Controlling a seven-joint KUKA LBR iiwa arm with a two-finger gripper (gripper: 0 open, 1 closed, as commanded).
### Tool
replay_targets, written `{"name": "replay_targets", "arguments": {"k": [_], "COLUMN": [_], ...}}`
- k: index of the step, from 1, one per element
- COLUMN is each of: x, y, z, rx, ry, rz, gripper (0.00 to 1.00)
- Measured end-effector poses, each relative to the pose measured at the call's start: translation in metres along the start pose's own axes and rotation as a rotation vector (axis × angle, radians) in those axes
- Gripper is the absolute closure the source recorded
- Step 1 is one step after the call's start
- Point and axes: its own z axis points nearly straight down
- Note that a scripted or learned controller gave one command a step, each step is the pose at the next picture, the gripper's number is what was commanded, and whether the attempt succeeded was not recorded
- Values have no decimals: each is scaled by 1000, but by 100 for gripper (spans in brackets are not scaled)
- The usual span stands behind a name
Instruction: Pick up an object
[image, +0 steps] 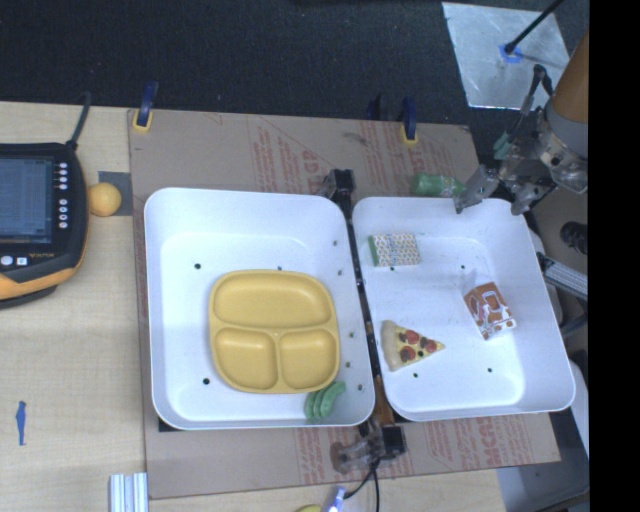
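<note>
Nothing is being carried yet: the gripper (492, 186) is hanging over the right bin's (540, 395) far right corner, jaws spread and empty. The pizza slice (408, 346), carton (488, 309) and patterned packet (396, 249) are lying inside, waiting.

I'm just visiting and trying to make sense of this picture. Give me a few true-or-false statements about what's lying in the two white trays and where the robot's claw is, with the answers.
1. The yellow divided plate lies in the left bin. True.
2. The pizza slice lies on the yellow plate. False: it lies in the right bin, near its left wall.
3. The gripper hovers at the right bin's far edge, holding nothing. True.
4. The green item sits in the right bin. False: it sits in the left bin, by the plate's near corner.
5. The red-and-white packet lies in the right bin. True.
</note>
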Motion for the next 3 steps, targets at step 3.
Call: {"name": "replay_targets", "arguments": {"k": [3], "x": [-50], "y": [-78], "z": [154], "rx": [1], "ry": [0], "rz": [-1], "gripper": [0]}}
